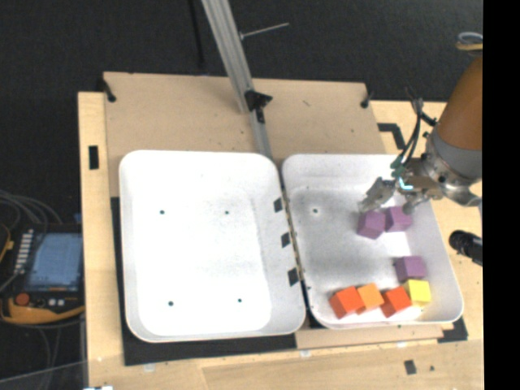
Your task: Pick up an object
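- The bench (pixel 203 108) is a big light-brown board, and it carries two white bins side by side.
- The left bin (pixel 203 246) is a wide, shallow white tray with a few small dark dots on its floor.
- The right bin (pixel 325 242) sits touching the left one, and it has all the blocks in it.
- The arm (pixel 465 116) comes in from the right side, grey with an orange part up high.
- A thin grey pole (pixel 231 51) slants from the top of the picture down to the spot where the two bins meet.
- A blue screen box (pixel 50 264) sits on the far left, off the bench, with dark wires by it.
- The gripper (pixel 396 193) hangs over the far right part of the right bin, just above two purple blocks.
- Its fingers look spread apart, with nothing between them.
- One purple block (pixel 371 223) and a second purple block (pixel 399 218) lie close together right under the gripper.
- Another purple block (pixel 410 267) lies nearer the front, just above a yellow block (pixel 418 290).
- In the front corner is a row: a red-orange block (pixel 348 301), an orange block (pixel 370 296) and a red block (pixel 396 301), all touching or nearly so.
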